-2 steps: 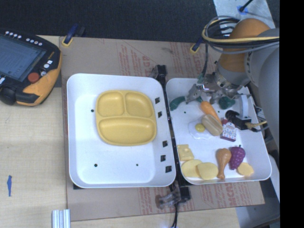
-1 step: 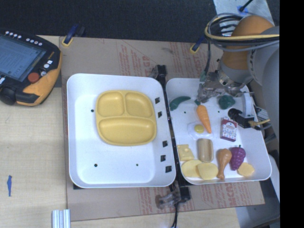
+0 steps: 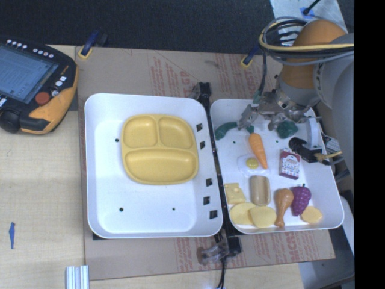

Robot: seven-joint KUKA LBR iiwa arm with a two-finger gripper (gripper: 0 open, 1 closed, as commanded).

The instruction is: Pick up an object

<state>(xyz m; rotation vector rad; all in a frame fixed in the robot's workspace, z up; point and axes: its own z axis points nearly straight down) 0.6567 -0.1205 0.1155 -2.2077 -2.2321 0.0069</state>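
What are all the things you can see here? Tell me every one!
Divided plate: one, yellow, left bin.
Carrot: one, orange, right bin, middle.
Fried egg: one, white and yellow, beside the carrot.
Small carton: one, red, right bin.
Drumstick: one, brown, right bin front.
Grapes: one bunch, purple, beside the drumstick.
Green toy food: one, dark green, right bin back-left.
Bins: two, white, side by side.
Control pad: one, grey and orange, bench left.
Gripper: one, grey, over the right bin's back.

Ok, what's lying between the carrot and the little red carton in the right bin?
Nothing: in the camera view the stretch between the carrot and the red carton is bare white floor of the right bin.
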